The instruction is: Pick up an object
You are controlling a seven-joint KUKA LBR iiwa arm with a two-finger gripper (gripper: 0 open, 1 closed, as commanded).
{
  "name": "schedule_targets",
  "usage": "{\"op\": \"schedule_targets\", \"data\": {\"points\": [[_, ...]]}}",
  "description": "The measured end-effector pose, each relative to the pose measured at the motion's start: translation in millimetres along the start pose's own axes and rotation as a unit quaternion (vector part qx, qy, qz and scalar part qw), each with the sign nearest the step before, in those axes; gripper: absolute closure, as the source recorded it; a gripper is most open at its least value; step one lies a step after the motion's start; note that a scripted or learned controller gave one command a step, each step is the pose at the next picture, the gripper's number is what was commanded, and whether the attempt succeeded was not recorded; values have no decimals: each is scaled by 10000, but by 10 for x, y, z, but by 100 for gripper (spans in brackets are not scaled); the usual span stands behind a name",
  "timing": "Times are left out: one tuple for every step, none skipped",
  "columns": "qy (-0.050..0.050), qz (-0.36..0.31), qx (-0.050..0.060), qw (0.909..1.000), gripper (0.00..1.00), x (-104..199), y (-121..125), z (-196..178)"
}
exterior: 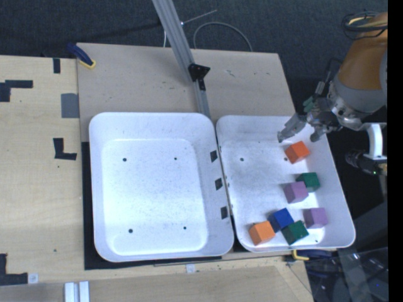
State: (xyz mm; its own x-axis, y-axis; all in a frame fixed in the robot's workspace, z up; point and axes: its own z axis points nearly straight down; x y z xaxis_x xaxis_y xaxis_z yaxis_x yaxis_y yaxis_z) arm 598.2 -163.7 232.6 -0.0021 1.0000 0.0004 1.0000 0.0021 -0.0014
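Observation:
The right bin [252,137] holds several small blocks. An orange block [296,151] lies near its far right side. Just above that block hangs my gripper [301,133], open, with nothing between its fingers. Further down lie a green block [309,180] and a purple block [295,191]. Near the front edge sit another purple block [315,217], a blue block [281,219], a second green block [295,231] and a second orange block [262,232].
The left bin [101,131] stands beside the right one. A grey metal bar [176,36] slants down from the top to the gap between the bins. The arm's orange band [362,58] is at the right edge.

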Motion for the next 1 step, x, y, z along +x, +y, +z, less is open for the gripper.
{"op": "schedule_targets", "data": {"points": [[2, -11, -1, 10000, 100, 10, 4, -99]]}}
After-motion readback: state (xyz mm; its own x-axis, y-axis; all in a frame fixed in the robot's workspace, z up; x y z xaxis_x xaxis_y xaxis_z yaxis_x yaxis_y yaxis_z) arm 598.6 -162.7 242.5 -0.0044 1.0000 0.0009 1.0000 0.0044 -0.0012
